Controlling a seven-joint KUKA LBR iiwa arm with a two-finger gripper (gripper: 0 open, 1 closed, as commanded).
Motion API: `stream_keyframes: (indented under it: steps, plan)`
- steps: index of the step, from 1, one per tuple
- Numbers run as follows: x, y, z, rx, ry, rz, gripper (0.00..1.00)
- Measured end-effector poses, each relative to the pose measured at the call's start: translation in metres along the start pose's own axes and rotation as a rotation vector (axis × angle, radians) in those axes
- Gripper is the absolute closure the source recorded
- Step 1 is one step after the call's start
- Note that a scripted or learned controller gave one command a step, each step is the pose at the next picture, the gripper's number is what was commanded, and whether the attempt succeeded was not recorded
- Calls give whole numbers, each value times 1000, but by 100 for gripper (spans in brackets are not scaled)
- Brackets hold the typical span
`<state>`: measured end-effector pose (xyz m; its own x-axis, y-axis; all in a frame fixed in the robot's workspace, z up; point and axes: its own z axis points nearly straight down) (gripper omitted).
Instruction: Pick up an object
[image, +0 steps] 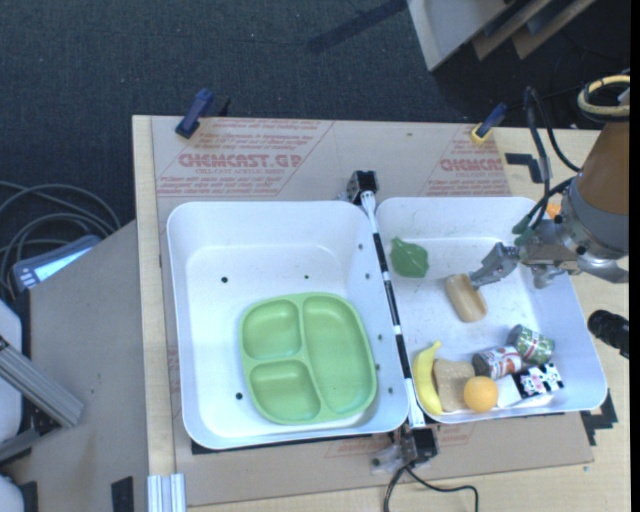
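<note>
Nothing's picked yet: the pincer (497, 263) hangs released and holding nothing just above the tan bread-roll-shaped object (465, 297) mid right white bin (585, 330).

Even, bright overhead light; the white bins (200, 300) glare slightly and cast soft shadows on the surface (300, 160). The dark floor (100, 60) looks grainy; focus is mildly soft.

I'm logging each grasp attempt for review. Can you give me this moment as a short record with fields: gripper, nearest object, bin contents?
gripper: above the right bin, upper part
nearest object: tan bread roll, just below-left of the gripper, not between the jaws
right bin, other items: green lump, banana, orange, cans
left bin: green divided tray
</note>
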<state>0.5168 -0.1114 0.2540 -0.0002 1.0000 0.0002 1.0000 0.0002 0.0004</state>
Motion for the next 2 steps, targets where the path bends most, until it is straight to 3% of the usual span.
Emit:
stream_keyframes:
  steps: [1,2]
  plan:
    - [-10,48,82,2,0,1,0]
    - [-18,50,161,3,0,1,0]
